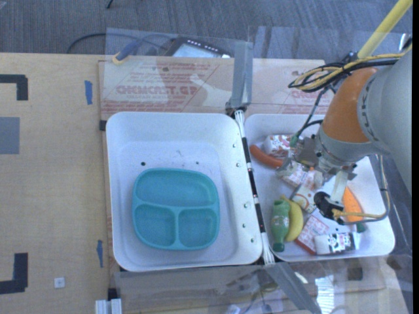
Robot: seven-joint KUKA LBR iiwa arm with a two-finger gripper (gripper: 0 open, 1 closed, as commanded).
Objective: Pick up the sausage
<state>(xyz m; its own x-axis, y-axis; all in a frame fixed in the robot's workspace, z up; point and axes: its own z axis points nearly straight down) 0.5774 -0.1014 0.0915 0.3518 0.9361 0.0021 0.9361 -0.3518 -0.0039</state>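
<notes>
The sausage (264,157) is a short orange-red link lying at the upper left of the right bin (386,237), close to the wall between the two bins. My gripper (309,170) hangs over the middle of that bin, just right of the sausage's near end and above a pile of small packets. The grey wrist and the orange band (346,113) cover much of the gripper from above. Nothing can be seen held in it.
The right bin also holds a green bottle (280,222), a banana (296,218), an orange carrot-like piece (352,205), a small carton (337,242) and several packets (280,142). A teal divided plate (175,208) lies in the left bin (124,136).
</notes>
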